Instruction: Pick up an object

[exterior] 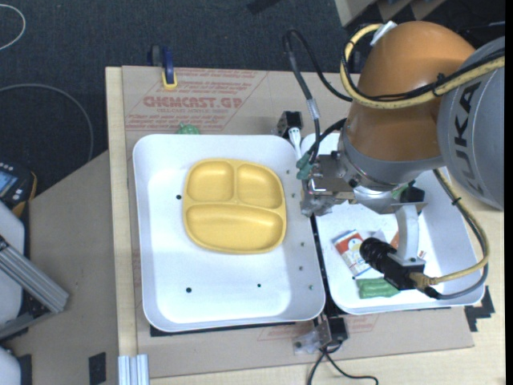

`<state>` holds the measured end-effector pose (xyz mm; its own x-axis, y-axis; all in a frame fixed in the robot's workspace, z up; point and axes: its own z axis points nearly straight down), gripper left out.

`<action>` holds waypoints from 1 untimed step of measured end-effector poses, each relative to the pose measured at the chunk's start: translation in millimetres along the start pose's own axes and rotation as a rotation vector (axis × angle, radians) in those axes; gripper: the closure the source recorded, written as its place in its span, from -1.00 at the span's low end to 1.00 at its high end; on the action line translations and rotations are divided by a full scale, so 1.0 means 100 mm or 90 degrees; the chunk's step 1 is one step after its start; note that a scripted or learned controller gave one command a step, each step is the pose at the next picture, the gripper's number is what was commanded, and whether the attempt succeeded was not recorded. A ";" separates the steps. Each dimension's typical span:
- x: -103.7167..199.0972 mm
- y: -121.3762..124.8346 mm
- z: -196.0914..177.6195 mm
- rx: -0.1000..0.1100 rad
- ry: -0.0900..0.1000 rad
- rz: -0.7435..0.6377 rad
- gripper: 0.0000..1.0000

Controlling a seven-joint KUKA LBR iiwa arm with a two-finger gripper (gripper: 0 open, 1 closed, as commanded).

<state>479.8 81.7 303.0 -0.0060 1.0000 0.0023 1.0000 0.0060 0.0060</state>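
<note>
While arm hangs over right bin, I log candidates.
- Red-white packet: right bin, near left wall. Probably light, thin, slippery. Pinch across short sides.
- Green piece: near packet, by front rim. Small, likely light.
- Yellow divided plate: left bin. Looks stiff, wide. Take by rim.
- Gripper: open or closed, cannot tell.
- Bins smooth, white, on cardboard-topped desk. Dark floor around.

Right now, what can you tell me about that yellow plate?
The yellow plate looks like smooth plastic, with rounded corners and three sections: two small ones at the far side, one wide one nearer. It lies flat, open side up and empty, on the floor of the white bin on the view's left. Nothing else touches it.
</note>
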 end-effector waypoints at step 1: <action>-0.02 0.01 -1.08 -0.004 0.000 0.002 1.00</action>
